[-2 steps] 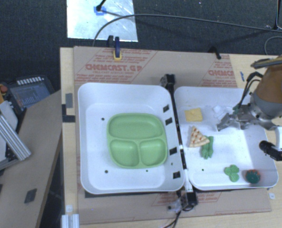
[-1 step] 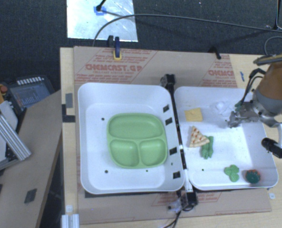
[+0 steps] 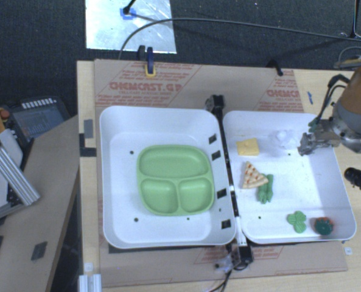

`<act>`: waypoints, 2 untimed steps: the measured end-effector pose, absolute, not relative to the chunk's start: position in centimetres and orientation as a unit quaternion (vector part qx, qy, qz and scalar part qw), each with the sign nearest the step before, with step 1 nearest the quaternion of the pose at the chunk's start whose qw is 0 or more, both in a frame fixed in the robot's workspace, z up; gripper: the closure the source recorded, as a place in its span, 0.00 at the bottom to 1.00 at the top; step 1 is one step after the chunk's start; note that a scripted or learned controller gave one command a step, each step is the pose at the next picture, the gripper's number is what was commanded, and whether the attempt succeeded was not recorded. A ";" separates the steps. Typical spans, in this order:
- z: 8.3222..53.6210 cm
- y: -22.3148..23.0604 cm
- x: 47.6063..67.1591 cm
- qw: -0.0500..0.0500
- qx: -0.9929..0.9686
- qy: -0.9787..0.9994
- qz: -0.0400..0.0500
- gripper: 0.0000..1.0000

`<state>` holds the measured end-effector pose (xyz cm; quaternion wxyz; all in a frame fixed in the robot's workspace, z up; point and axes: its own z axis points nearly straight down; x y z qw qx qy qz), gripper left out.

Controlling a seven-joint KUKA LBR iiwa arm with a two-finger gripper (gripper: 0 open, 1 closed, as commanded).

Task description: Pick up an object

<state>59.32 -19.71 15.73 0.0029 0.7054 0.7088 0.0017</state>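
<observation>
A green divided plate [image 3: 173,179] lay in the left white bin [image 3: 116,139], left of frame centre. Above the bins, a blue-and-yellow clamp [image 3: 148,61] gripped the cardboard sheet [image 3: 168,84]. A shiny metal sheet [image 3: 129,16] sat at the upper left.

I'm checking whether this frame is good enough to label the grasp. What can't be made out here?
- Gripper: too small and dark in the camera view to tell how it is set or whether it holds anything.
- Clear object beside it: see-through against the white right bin, so its outline is lost.
- Arm: cut off by the right edge.
- Red-and-green item: too small to identify.
</observation>
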 end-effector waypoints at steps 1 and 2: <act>20.2 -20.0 59.5 0.003 0.705 0.709 0.002 1.00; 24.6 -19.6 59.5 0.003 0.705 0.709 0.002 1.00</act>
